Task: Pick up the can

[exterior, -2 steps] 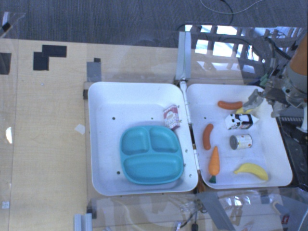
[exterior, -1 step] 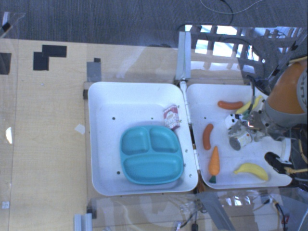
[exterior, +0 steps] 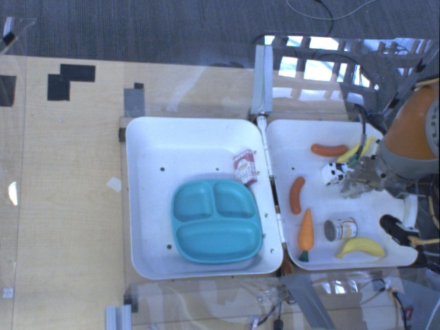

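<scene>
Bench: you see pale wood carrying two shallow white bins side by side, walls touching.
Left bin: it holds a teal divided plate toward its near edge and a small red-and-white packet against its right wall.
Right bin: this is the working side, judging by the clutter in it and the arm above.
Arm: it reaches in over the right bin's far-right part.
Jaws: I cannot tell you whether they are spread or pressed together; they sit near a small black-and-white toy, well apart from the can.
Food toys: two sausages, a carrot and a banana, probably distractors.
Can: small, lying on its side near the right bin's near edge, just beside the banana, round grey end toward the carrot, pale label. You should expect it to roll.
</scene>
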Robot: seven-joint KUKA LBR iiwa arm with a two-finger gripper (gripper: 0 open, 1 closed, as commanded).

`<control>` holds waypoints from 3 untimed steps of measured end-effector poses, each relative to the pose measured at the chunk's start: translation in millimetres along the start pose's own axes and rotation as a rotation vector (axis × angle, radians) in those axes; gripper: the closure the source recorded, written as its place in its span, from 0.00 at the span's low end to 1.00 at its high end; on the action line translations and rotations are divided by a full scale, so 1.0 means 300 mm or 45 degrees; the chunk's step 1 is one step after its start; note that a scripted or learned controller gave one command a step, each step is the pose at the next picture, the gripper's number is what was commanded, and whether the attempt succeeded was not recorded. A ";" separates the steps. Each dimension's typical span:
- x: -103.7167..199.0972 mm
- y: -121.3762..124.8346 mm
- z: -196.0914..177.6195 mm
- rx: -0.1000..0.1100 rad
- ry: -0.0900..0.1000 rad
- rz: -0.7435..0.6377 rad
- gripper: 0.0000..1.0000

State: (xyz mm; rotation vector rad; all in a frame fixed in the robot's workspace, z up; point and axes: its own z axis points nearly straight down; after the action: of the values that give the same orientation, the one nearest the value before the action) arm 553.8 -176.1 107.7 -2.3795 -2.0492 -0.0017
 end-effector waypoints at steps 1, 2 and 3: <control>0.000 0.000 0.000 0.000 0.000 0.000 0.00; 0.132 -0.133 0.066 -0.021 -0.005 0.096 0.00; 0.073 -0.214 0.065 -0.023 0.000 0.143 0.00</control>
State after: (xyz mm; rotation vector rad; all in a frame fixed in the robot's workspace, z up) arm 493.6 -145.0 88.3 -2.5019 -1.9204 -0.0207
